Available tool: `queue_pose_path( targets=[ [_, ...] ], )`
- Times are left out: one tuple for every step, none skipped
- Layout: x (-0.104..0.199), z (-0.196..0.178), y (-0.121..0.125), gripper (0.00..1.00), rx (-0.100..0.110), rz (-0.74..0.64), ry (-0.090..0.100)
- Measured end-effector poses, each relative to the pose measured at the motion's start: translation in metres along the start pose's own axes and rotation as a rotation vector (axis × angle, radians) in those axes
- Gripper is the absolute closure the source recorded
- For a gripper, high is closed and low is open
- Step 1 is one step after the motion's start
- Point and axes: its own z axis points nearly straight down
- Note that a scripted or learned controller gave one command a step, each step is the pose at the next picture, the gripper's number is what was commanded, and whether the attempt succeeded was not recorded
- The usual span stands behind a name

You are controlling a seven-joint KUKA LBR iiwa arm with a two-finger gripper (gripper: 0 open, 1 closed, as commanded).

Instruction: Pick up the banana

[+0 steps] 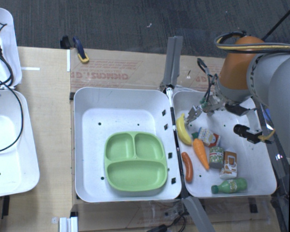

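end effector over right bin, banana on the bin floor

counter (52, 62): tan surface, carries two shallow white bins side by side, touching along the middle.

arm (274, 79): grey, enters from the right edge, orange band (239, 64) above the wrist, sits over the upper part of the right bin. cables loop around the wrist.

left bin (87, 135): holds one green divided plate (135, 161), three compartments, lying flat near the bin's centre-bottom.

right bin (261, 174): holds all the small items, clustered along its left and lower half.

end effector (196, 113): hangs below the wrist, over the upper-left part of the right bin, just above-right of the banana's top end. cannot tell whether its fingers are apart or together; nothing visibly between them.

banana (183, 130): yellow, lies on the floor of the right bin against its left wall, curved, long axis roughly up-down in the camera view. not lifted.

carrot (200, 153): orange, just below-right of the banana, slanted, tip pointing down-right.

green bottle (229, 186): on its side near the bin's lower edge, white label.

sausage (187, 167): red-orange, near the left wall, below the banana, left of the carrot.

small cartons: one white/red/green (208, 137) right of the banana's lower end, one green (216, 157) beside the carrot, one orange/white (229, 164) just right of that.

black part (246, 133): dark object over the right side of the right bin, under the arm; can't tell what it is.
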Motion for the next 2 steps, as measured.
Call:
queue_pose_path(
  targets=[
    [0.034,-0.100,-0.025,0.00,-0.001,-0.014,-0.001],
    [0.104,-0.099,-0.042,0.00,0.001,-0.067,-0.001]
  ],
)
